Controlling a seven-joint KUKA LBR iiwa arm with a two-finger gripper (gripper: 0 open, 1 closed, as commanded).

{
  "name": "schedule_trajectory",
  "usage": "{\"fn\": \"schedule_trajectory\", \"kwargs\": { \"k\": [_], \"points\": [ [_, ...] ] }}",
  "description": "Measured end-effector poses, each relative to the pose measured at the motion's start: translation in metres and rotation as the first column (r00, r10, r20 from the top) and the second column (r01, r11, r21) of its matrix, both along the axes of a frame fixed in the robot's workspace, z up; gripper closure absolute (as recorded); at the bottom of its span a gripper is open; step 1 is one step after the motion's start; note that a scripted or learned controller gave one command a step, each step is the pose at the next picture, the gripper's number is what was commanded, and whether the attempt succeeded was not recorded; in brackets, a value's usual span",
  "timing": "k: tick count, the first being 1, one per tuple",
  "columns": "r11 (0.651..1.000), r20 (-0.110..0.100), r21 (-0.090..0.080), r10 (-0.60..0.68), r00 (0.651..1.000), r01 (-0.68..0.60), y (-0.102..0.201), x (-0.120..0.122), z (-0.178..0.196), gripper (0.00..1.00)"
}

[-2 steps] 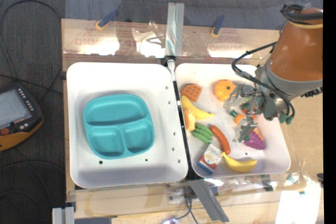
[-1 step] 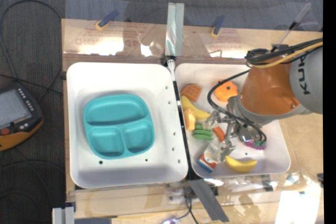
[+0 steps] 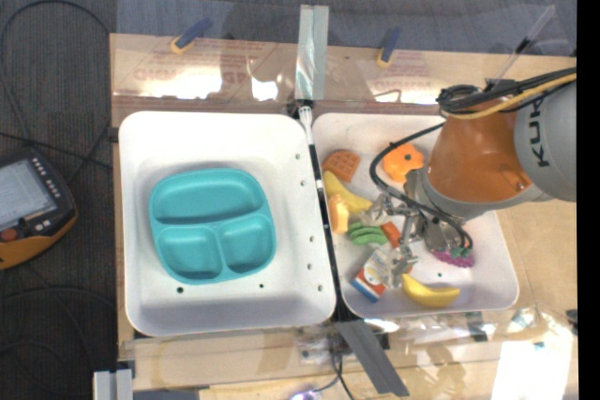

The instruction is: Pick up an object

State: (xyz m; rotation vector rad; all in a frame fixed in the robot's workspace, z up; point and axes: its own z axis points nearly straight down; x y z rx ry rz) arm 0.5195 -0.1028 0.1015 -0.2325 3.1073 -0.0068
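Camera view looks down on a worktop carrying two white bins side by side. At centre left, the left bin holds a teal divided tray. At centre right, the right bin holds a jumble of toy food: a brown waffle-like piece near its upper left, an orange piece, a yellow banana, a green piece, a purple piece, a small carton and a second banana near the lower edge. The arm's jaws hang among these items in the middle of the right bin; whether they are open or closed cannot be told.
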Motion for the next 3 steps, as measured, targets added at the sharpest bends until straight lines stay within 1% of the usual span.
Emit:
{"fn": "schedule_trajectory", "kwargs": {
  "k": [1,2,3],
  "points": [
    [0.999,0.004,-0.005,-0.050,0.999,0.050,0.004,0.000,0.000,0.00],
    [0.999,0.001,-0.005,-0.050,0.999,0.050,0.004,0.006,-0.001,0.00],
    [0.990,0.024,0.002,-0.143,0.989,0.143,0.004,-0.017,0.000,0.00]
  ]
}}
